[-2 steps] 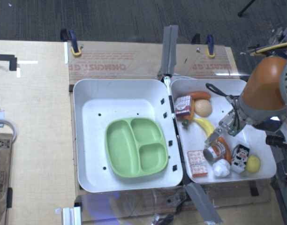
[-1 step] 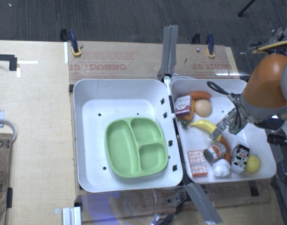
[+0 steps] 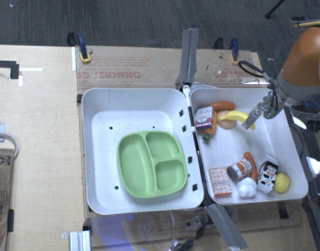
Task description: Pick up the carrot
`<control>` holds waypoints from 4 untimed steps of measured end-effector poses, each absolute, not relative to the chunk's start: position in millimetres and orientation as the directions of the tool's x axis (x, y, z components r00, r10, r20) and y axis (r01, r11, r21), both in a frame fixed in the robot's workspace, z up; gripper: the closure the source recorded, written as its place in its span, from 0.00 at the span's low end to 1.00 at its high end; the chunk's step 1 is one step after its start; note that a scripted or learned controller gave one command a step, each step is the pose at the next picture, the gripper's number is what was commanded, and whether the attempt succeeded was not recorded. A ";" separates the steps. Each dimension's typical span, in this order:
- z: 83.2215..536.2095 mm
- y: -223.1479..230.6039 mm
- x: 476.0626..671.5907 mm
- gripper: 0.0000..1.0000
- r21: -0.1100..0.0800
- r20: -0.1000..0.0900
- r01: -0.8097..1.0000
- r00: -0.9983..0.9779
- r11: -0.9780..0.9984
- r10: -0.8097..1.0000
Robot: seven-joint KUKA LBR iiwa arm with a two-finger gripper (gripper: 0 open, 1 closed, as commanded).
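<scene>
The carrot (image 3: 213,123) is a small orange root with a green stem end, lying beside the maroon box (image 3: 204,117) near the back of the right bin (image 3: 298,156). The gripper (image 3: 252,120) hangs over the banana (image 3: 234,117), near its tip; whether it is released or clenched I cannot tell.

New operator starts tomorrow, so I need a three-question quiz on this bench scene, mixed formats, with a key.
1. True or false: the green divided plate lies in the same bin as the banana.
2. Which item is nearest the pincer? A) lemon B) banana C) green divided plate
3. Fill in: the banana lies in the ___ bin of the camera view.

Key: 1 false; 2 B; 3 right.
</scene>
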State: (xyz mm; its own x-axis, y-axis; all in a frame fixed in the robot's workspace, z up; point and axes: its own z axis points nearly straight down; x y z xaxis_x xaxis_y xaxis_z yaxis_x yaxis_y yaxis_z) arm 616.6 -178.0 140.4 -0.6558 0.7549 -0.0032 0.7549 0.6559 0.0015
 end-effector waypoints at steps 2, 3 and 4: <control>191.0 -35.3 561.1 1.00 -0.002 -0.001 1.000 -0.013 0.013 1.000; 209.4 -102.0 504.3 1.00 -0.004 -0.001 1.000 -0.010 0.010 1.000; 190.8 -38.8 477.6 1.00 -0.002 -0.003 0.986 -0.167 0.167 0.986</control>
